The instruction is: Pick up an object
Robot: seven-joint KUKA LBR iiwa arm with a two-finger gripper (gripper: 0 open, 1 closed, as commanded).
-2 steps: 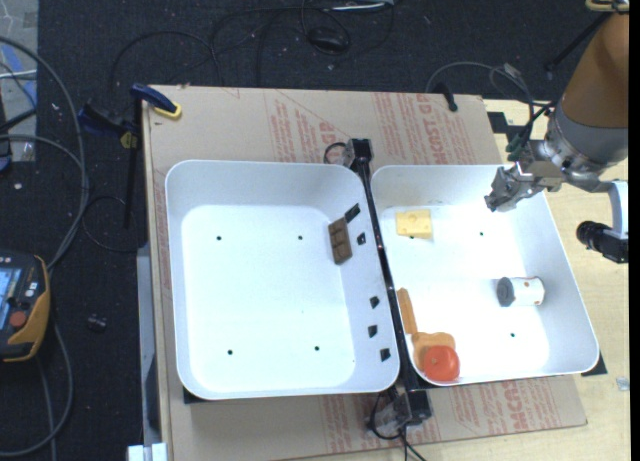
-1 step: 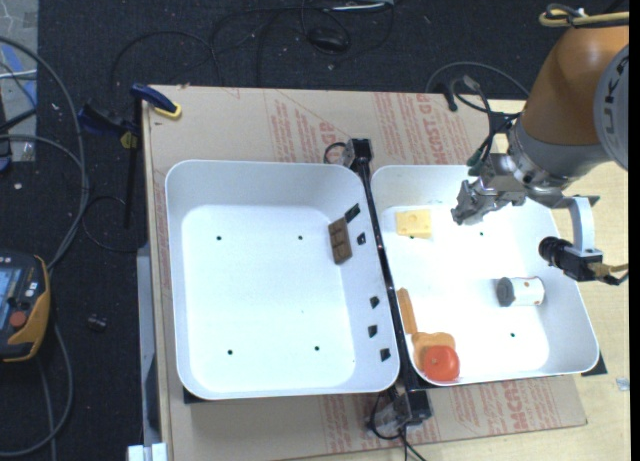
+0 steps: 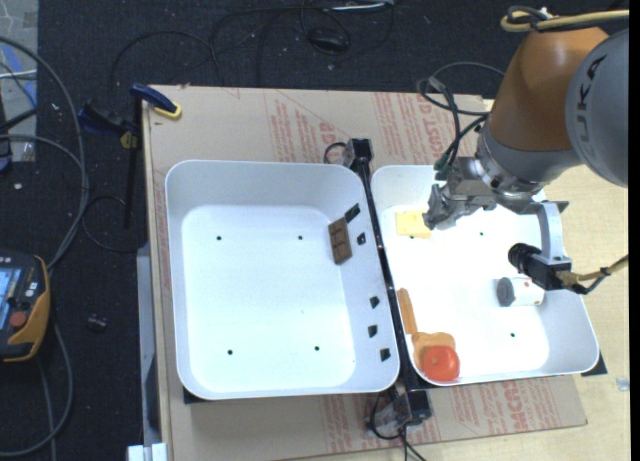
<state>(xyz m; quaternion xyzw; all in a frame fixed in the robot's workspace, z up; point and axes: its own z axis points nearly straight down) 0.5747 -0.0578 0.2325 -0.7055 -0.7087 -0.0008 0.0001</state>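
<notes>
A pale yellow block (image 3: 412, 223) lies near the far-left corner of the right bin (image 3: 565, 364), the gripper (image 3: 440, 211) poised just beside it, finger state impossible to tell; crowding the bin wall could spoil the pick.
</notes>
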